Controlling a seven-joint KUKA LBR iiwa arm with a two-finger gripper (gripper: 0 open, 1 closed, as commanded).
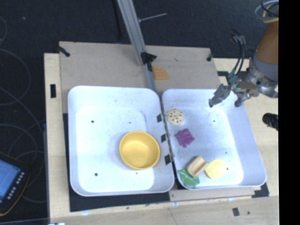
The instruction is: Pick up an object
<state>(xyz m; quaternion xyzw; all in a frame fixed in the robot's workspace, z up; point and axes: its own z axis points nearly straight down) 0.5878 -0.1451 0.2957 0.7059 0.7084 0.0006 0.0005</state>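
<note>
Purple object mid right bin, well apart from gripper, fingers spread, holding nothing

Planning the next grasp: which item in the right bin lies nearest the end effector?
The round speckled cookie, uppermost in the right bin. The purple piece, tan block, yellow piece and green piece lie farther from the end effector.

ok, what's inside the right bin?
Right bin holds five things: a speckled cookie, a purple piece, a tan block, a yellow piece and a green piece. The tan block overlaps the green piece, hiding part of it.
</note>
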